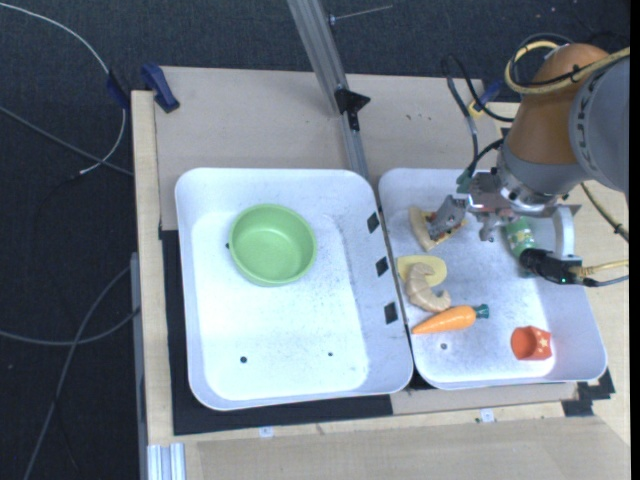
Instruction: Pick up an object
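Observation:
My gripper (pixel 468 220) hangs over the back part of the right bin (pixel 575 313), open, with bare white bin floor showing between its fingers. Its left finger (pixel 448 211) is right at a tan and brown bread-like toy (pixel 434 228), which lies beside the gripper, not between the fingers. A small green object (pixel 518 236) sits just right of the gripper, partly hidden by the wrist. Nearer the front lie a yellowish curved toy (pixel 424 279), an orange carrot (pixel 446 319) with a green tip, and a red-orange piece (pixel 530 343).
The left bin (pixel 290 358) holds a green bowl (pixel 271 244) at its back left. A slanted metal pole (pixel 322 48) crosses the bench down to the gap between the bins. Cables trail off the arm at right.

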